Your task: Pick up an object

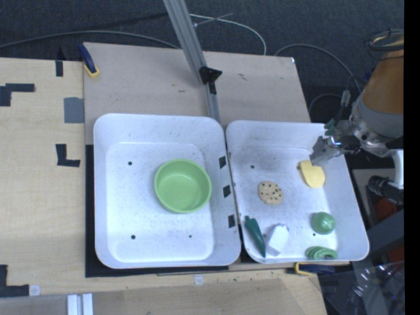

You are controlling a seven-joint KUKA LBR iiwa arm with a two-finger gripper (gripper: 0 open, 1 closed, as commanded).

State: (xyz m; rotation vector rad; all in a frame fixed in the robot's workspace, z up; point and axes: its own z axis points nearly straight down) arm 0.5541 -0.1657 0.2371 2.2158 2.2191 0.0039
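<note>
My gripper [323,151] hangs over the right edge of the right bin [289,133], just above and right of a yellow object [313,174]. Nothing shows between its fingers. A round cookie [270,192] lies in the middle of that bin. Below it sit a dark green piece [254,235], a white block [277,237], a green ball [322,222] and a flat green ring-like item [321,252]. A green bowl [182,186] stands in the left bin [118,143].
A grey pole [187,35] slants down from the top to the gap between the bins. Cables lie on the dark floor behind the bench. A blue and yellow clamp [88,61] sits at the bench's back left corner.
</note>
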